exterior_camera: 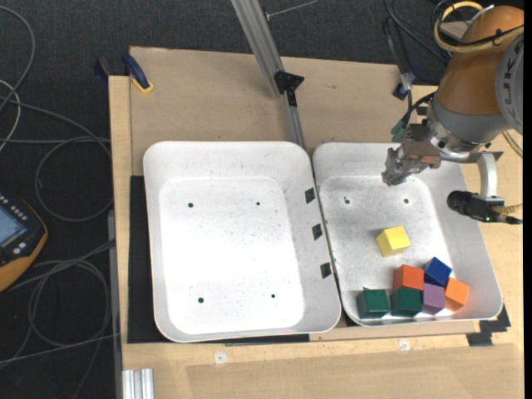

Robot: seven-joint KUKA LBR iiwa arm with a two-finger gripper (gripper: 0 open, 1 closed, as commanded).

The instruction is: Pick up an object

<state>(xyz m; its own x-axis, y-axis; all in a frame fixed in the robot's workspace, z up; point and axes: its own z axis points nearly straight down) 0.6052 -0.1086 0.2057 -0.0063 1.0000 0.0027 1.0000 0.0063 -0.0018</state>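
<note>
**Over the right bin's far end, gripper above the blocks**

Over the far part of the right bin (490, 285) hangs the gripper (397, 171), with nothing visible between its fingers; their spread cannot be told. A yellow block (392, 240) lies alone mid-bin, apart from it. Along the near edge cluster two green blocks (374, 302), two orange blocks (408, 278), a purple block (434, 297) and a blue block (438, 270). The left bin (154, 223) sits alongside.

A tan worktop (208, 90) sits on dark carpet strewn with black cables (50, 165). A grey metal pole (264, 52) slants across its far side. A blue-and-yellow clamp (138, 73) grips the far-left corner. An orange-edged device (15, 239) lies at far left.
</note>
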